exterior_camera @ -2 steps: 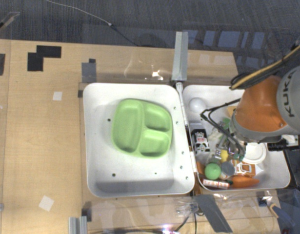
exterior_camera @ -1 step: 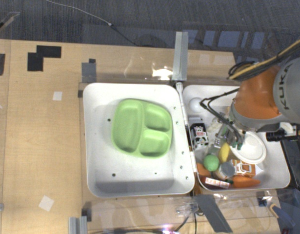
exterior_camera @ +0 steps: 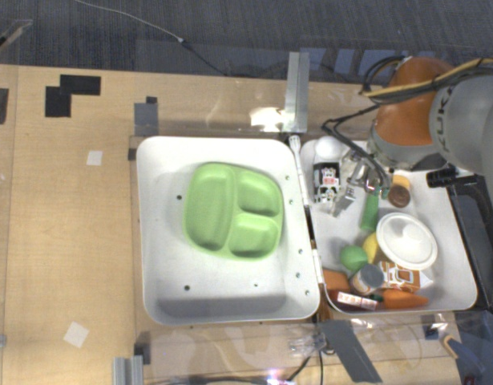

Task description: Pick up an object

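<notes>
Bench seen from above, two shallow white bins side by side. The left bin (exterior_camera: 158,287) holds a green divided tray (exterior_camera: 232,208), lying flat near its centre. The right bin (exterior_camera: 462,283) is crowded: a green bottle (exterior_camera: 369,212), a white bowl (exterior_camera: 406,241), a small lime-green piece (exterior_camera: 353,257), orange pieces along the front wall. The gripper (exterior_camera: 348,189) hangs low over this bin's back left corner, just beside the bottle; whether its fingers are spread or pressed together, I cannot tell. Nothing visibly sits between them. A good grasp probably means centring over one separate item before closing.
</notes>
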`<state>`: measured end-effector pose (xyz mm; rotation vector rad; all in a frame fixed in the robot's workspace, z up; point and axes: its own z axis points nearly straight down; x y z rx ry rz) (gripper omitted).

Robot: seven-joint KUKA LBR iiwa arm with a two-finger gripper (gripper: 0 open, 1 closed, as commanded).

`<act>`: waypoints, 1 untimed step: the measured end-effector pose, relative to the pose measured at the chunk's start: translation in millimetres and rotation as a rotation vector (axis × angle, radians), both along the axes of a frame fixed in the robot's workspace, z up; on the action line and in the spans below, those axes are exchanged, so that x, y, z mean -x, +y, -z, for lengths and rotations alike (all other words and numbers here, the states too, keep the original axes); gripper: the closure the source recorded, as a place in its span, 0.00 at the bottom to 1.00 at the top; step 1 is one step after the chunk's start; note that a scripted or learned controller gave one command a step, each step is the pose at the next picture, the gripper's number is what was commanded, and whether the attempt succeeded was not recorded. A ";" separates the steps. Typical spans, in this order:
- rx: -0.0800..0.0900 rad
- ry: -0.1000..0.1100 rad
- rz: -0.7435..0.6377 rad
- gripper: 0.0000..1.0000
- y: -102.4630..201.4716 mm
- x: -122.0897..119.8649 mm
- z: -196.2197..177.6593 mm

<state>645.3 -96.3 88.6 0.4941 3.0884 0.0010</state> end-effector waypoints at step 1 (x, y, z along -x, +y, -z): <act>-0.001 -0.002 0.122 0.00 -13.0 87.7 -2.9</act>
